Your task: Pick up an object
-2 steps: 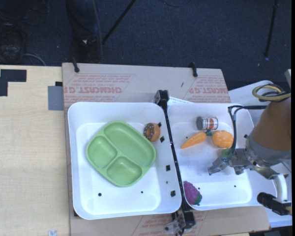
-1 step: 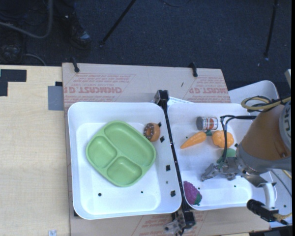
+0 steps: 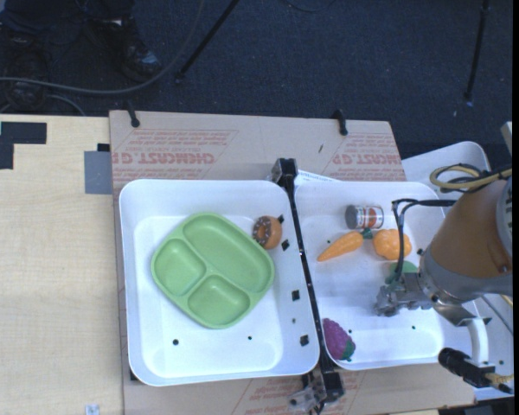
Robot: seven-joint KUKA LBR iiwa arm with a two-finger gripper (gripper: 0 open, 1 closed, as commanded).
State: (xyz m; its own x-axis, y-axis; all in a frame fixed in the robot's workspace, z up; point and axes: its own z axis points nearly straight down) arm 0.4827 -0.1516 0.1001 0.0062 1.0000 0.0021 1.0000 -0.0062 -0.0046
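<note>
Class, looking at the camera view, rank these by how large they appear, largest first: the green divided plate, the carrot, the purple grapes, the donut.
1. Green divided plate
2. Carrot
3. Purple grapes and donut: too alike to rank.

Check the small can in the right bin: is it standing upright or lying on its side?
Lying on its side. The can shows its long side, with its ends facing left and right, near the carrot.

Two bins [image 3: 138, 232], one tray [image 3: 212, 269], five items [image 3: 340, 246]

A robotics lab bench: white bins [image 3: 147, 199] on cardboard [image 3: 242, 145] (cables [image 3: 86, 80] across dark floor).
</note>
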